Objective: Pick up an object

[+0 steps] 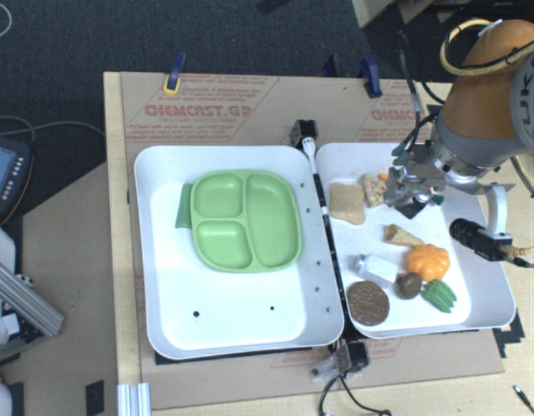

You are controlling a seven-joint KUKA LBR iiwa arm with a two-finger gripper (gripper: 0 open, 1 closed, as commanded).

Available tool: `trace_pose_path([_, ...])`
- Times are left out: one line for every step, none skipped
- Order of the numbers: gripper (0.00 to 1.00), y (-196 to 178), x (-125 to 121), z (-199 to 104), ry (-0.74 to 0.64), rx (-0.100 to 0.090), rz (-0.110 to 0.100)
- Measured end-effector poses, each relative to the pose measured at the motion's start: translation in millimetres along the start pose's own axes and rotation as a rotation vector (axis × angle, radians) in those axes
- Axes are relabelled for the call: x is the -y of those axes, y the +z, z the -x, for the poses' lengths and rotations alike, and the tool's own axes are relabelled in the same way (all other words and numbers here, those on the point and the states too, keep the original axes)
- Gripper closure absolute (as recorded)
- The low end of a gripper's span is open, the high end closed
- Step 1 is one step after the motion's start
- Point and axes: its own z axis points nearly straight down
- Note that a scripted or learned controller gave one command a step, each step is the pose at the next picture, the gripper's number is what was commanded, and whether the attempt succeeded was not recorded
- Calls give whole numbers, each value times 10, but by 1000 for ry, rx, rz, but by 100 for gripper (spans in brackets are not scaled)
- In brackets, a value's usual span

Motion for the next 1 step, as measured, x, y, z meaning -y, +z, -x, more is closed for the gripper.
trace_pose_path([100,-181,4,-82,-3,0,7])
